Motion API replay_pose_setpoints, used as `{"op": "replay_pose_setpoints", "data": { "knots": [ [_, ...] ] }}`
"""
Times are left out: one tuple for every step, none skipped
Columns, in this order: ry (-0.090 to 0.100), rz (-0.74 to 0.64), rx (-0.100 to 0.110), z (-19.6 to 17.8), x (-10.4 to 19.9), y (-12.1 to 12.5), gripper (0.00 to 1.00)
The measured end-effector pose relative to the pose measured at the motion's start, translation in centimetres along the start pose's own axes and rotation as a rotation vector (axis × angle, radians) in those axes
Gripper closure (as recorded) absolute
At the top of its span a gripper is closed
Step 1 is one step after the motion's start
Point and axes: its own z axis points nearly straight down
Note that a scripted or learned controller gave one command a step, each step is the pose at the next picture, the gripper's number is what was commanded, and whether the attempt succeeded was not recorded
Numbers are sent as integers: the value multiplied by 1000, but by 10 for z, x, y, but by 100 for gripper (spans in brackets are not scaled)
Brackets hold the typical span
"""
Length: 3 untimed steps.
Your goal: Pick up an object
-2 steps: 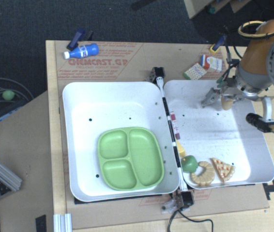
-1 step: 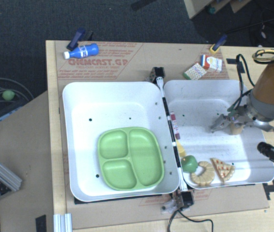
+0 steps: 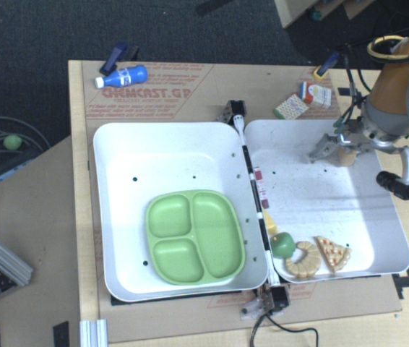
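So the arm (image 3: pixel 396 85) comes in from the right edge, grey body with the orange band up top, bent down over the far end of the right bin (image 3: pixel 378 194). The hand (image 3: pixel 332 149) sits low over that bin's upper part, fingers spread apart and pointing left-ish, nothing between them that I can see.

The stuff to grab is all down at the near edge of the same bin, well apart from the hand: a green ball-shaped thing (image 3: pixel 282 245) tucked in the near-left corner, a tan curled pastry-looking piece (image 3: pixel 303 260) just beside it, and a pizza slice toy (image 3: pixel 332 252) right next to that.

The left bin (image 3: pixel 118 150) has a light green divided plate (image 3: pixel 194 236) with three compartments sitting in its near half.

Up on the worktop (image 3: pixel 183 92) behind the bins there's a blue and white bottle (image 3: pixel 122 76) lying on its side, and a couple of small boxes (image 3: pixel 303 101) near the right bin's far-left corner.
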Motion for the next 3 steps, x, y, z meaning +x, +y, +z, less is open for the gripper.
{"op": "replay_pose_setpoints", "data": {
  "knots": [
    [-4, -1, -2, -11, -1, 0, 100],
    [-3, 1, 2, -70, 43, -43, 100],
    [-4, 1, -1, -136, 101, -41, 100]
  ]
}}
